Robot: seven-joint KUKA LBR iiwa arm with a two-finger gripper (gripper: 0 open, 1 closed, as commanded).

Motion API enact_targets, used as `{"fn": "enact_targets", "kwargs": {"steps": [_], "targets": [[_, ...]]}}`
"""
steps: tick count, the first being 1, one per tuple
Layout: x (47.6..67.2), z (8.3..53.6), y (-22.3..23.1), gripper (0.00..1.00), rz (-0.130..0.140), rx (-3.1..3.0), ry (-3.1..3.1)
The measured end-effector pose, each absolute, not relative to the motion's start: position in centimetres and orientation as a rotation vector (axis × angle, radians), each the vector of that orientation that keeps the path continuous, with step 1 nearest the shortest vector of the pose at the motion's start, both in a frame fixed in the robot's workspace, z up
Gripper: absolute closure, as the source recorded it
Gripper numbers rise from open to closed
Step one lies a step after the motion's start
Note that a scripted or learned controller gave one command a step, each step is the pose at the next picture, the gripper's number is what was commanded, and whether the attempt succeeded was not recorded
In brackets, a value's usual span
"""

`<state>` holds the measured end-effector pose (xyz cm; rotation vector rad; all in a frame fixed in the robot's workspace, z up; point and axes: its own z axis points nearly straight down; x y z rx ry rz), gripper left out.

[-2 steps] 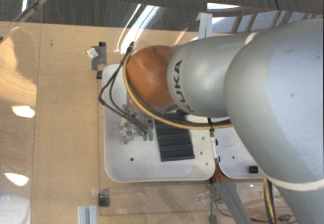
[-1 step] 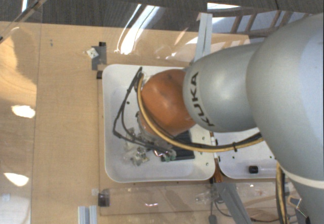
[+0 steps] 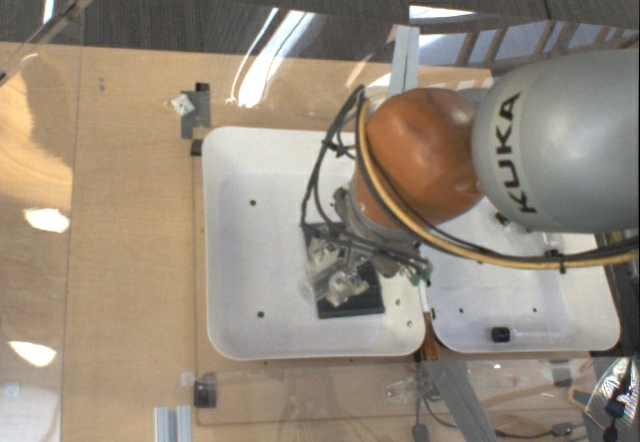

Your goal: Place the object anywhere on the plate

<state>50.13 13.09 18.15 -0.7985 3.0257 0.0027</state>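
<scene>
The arm (image 3: 560,150) hung over the left bin (image 3: 240,230), with the right bin (image 3: 585,315) just beside it. The pincer (image 3: 338,275) sat low inside the left bin, and I could not tell how far open it was. The small black object (image 3: 500,334) lay outside the left bin, in its neighbour. A good grasp probably meant centring squarely above it first.

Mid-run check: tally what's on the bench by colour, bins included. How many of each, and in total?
White: 2, the left bin and the right bin
Black: 1, the small black object lying near the front edge of the right bin
Total: 3
</scene>
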Motion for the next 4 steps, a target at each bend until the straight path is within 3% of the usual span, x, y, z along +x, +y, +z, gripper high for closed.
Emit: {"fn": "enact_targets", "kwargs": {"steps": [1,2,3,4], "targets": [[55.2,21.3,20.8,1.00,0.006,-0.876,3.005],[51.4,9.6,23.4,1.00,0.000,-1.148,2.919],[49.4,20.1,20.6,1.00,0.003,-1.284,2.853],[54.1,20.1,14.7,1.00,0.001,-1.355,2.824]]}}
